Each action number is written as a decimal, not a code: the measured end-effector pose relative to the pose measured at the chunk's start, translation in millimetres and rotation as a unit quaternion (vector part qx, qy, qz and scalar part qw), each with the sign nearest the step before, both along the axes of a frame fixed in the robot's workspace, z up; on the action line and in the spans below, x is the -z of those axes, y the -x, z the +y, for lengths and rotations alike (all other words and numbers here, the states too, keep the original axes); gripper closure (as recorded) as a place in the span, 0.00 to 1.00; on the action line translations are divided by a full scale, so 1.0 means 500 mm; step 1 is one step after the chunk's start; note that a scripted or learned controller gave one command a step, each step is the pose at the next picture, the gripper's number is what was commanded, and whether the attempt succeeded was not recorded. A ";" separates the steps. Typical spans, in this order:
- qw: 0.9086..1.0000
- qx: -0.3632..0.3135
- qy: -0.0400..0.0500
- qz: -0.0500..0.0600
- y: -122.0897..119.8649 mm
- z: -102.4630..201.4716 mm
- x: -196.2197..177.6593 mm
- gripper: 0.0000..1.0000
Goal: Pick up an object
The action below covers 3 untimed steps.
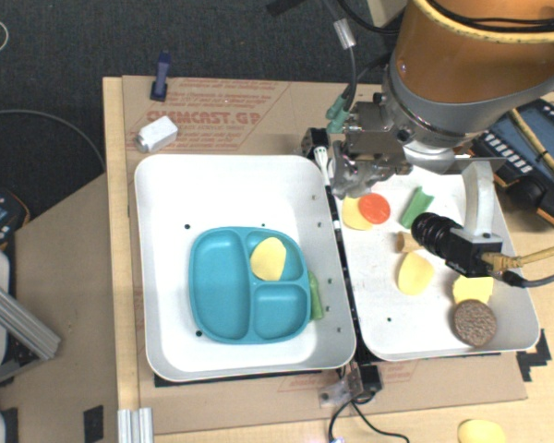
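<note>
- One pincer hangs over the far left corner of the right bin. Whether it is spread or pressed together cannot be told, and nothing shows pinched in it.
- Just beneath it in the view lie a yellow disc and an orange disc, touching or overlapping. These look like the likeliest things to pick.
- To do the step well, the pincer should probably centre on one disc alone, stay off the bin wall close by and come straight down. Both discs look flat, so a grip on the edge may slip.
- Farther out in that bin lie a green block, a yellow wedge, a yellow block and a brown disc.
- The left bin holds a teal tray, with a yellow piece in one compartment.
- The arm hides the right bin's far rim, and the pincer's lower end is hard to make out against the dark seam between the bins.
</note>
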<state>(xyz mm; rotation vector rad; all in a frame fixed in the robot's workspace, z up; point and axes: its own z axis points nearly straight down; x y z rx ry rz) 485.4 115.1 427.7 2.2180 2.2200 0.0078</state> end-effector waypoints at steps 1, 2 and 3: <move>1.000 0.006 0.002 0.011 0.016 -0.178 0.279 1.00; 1.000 -0.003 -0.001 -0.003 0.010 -0.061 0.083 1.00; 1.000 0.003 0.001 0.009 0.015 -0.117 0.273 1.00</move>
